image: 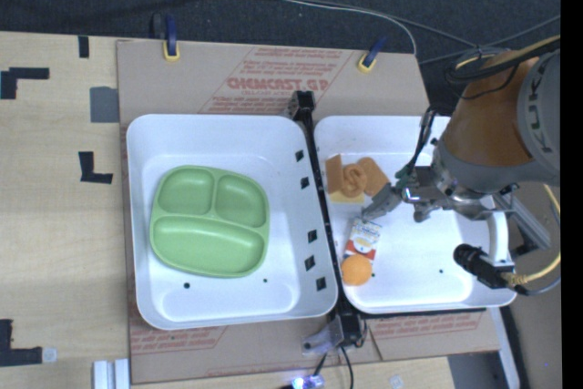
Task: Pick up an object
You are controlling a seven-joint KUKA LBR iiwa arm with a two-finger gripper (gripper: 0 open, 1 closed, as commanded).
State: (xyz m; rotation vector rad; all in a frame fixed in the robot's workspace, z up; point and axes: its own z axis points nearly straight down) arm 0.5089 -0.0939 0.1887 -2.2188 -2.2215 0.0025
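Two shallow white bins sit side by side on the desk: the left bin [141, 223] holds a green divided plate [209, 221], and the right bin [428, 291] holds the loose things a pick could go for. Those things cluster along the right bin's left wall: a tan-brown lump [351, 179] toward the far side, a small white-and-red packet [363, 239] nearer the middle, and an orange ball [356, 271] by the near-left corner, just beside the packet. The arm [496, 118] reaches in over the right bin's right edge, and its end effector [387, 203] hangs low near the brown lump and the packet, pointing at the gap between them. Whether its tips are apart or together cannot be made out, and nothing is visibly caught between them. My reading is that this is the approach or closing step of a grasp, with no object yet lifted. The next move calls for settling squarely over one item, most likely the packet or the lump, closing firmly on it, and rising straight up without nudging the neighbours or scraping the bin's dividing wall.
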